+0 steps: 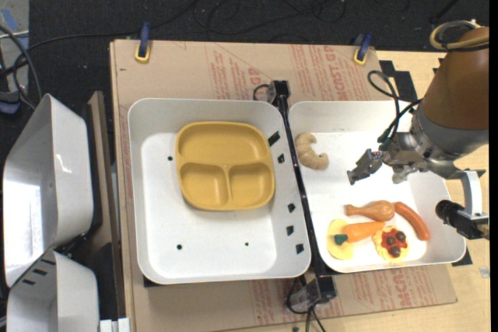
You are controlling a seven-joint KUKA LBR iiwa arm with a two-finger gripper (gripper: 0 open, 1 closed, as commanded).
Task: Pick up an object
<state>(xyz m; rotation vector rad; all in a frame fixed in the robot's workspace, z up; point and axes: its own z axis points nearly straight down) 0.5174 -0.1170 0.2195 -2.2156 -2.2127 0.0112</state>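
Note:
My gripper hangs open over the middle of the right bin, with nothing between its fingers. Just below it lie a toy chicken drumstick, a red-orange sausage, an orange carrot on a yellow piece, and a yellow slice with red and dark bits. A tan croissant-like piece lies to the gripper's left, near the divider. In the left bin sits a yellow divided plate.
The grey arm with its orange band reaches in over the right bin's far right corner. A black divider runs between the bins. Cables lie on the dark floor behind the bench, and white containers stand at the left.

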